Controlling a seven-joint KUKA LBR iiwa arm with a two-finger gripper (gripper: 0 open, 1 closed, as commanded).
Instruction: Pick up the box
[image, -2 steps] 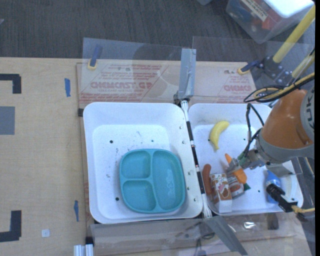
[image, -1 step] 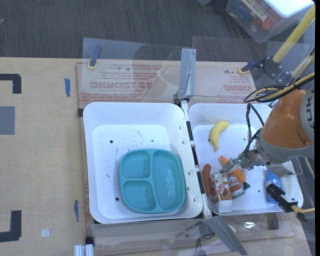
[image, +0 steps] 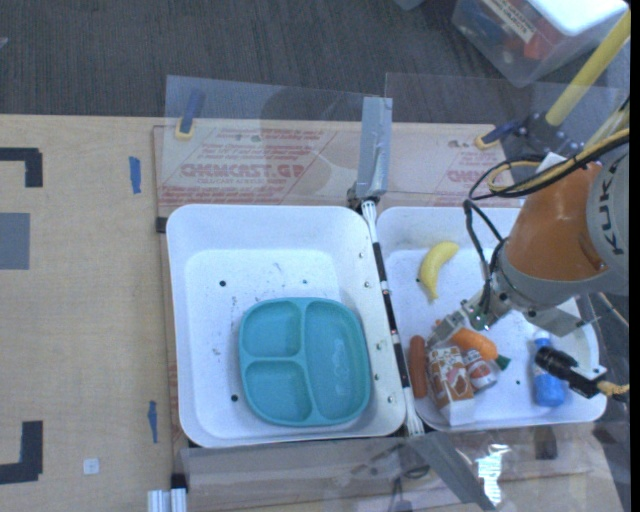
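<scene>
The box (image: 450, 383) is a small carton with a brown and red printed face and a white side. It lies near the front of the right bin (image: 500, 412). My gripper (image: 458, 324) hangs low over the right bin, just behind and above the box, close to an orange carrot (image: 477, 343). Nothing visibly sits in the gripper. The arm's orange band and grey wrist reach in from the right and hide part of the bin's right side.
A yellow banana (image: 435, 265) lies at the back of the right bin. A reddish sausage (image: 417, 364) lies left of the box, and a small red and white can (image: 482, 372) sits right of it. A blue object (image: 549, 389) is at the front right. The left bin (image: 200, 300) holds a teal divided plate (image: 303, 362).
</scene>
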